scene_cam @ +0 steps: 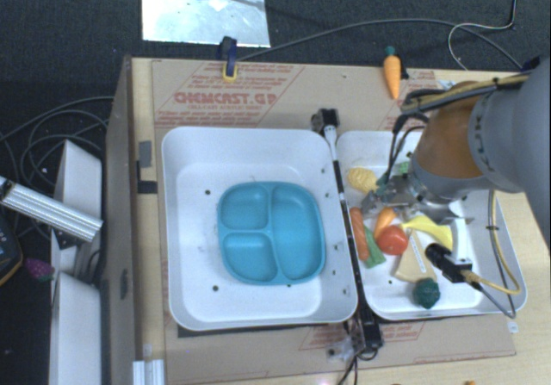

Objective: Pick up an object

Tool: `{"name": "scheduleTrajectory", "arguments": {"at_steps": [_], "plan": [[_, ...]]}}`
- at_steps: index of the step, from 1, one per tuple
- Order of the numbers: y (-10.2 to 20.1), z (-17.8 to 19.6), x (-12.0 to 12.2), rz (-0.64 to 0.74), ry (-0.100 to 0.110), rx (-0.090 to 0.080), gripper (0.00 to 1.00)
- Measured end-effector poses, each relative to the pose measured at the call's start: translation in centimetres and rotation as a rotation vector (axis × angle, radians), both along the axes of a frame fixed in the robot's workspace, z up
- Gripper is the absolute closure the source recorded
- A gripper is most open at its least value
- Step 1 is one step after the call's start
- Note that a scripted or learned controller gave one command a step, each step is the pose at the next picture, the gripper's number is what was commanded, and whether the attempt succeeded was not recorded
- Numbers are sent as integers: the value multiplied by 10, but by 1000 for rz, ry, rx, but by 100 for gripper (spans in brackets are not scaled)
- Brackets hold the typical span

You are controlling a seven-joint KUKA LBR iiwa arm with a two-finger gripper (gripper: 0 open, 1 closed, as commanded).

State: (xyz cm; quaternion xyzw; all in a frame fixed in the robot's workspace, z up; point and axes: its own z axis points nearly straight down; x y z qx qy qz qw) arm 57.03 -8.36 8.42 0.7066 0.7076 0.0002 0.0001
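Note:
The right bin [491, 228] holds several toy foods. A yellow piece [362, 176] lies at its upper left, with an orange carrot [355, 224] and a green piece [373, 252] along the left wall. Beside them are a red tomato [393, 240], a small orange piece [385, 219], a yellow banana [429, 229], a cream wedge [408, 264] and a dark green lump [425, 292]. My gripper [385, 195] hangs low over the bin's left half. It is just above the orange piece and the tomato, right of the yellow piece. The wrist hides what lies under it.
The left bin [198, 168] holds a blue divided plate [269, 232]. Another toy carrot [393, 73] lies on the cardboard behind the right bin. A black clip [325, 121] sits at the top of the wall between the bins. Cables run along the bin's right side.

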Motion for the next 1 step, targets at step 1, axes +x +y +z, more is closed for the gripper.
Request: {"name": "scheduleTrajectory", "arguments": {"at_steps": [1], "plan": [[-4, 0, -4, 0, 0, 0, 0]]}}
